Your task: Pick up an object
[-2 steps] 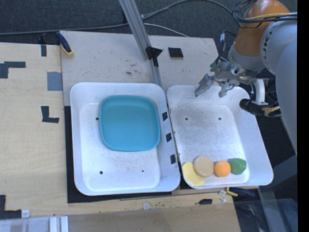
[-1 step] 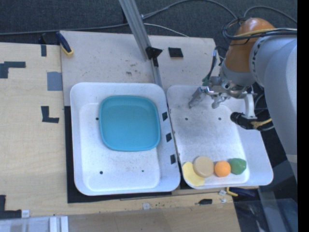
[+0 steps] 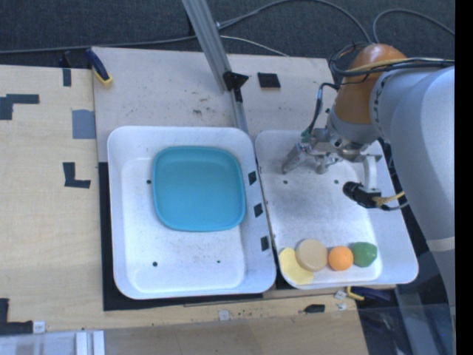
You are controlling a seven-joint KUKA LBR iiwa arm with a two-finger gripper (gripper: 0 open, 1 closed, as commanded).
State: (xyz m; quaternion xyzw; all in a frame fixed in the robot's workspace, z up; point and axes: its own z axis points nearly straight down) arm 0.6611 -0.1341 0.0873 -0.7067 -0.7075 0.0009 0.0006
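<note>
— Where's the claw [image 3: 295, 159]?
— Over the right white bin [image 3: 290, 198]'s far edge, fingers spread wide, holding nothing.
— The objects?
— Round tan disc [image 3: 311, 254], orange ball [image 3: 340, 258], green lump [image 3: 363, 253] along its near edge.

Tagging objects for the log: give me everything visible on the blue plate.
The blue plate is a rounded-square dish, turquoise, smooth and plastic-looking, with a shallow raised rim. It lies flat and upright in the left bin, toward its far half, resting on the bin's white floor. Nothing lies on it or touches it otherwise.
</note>
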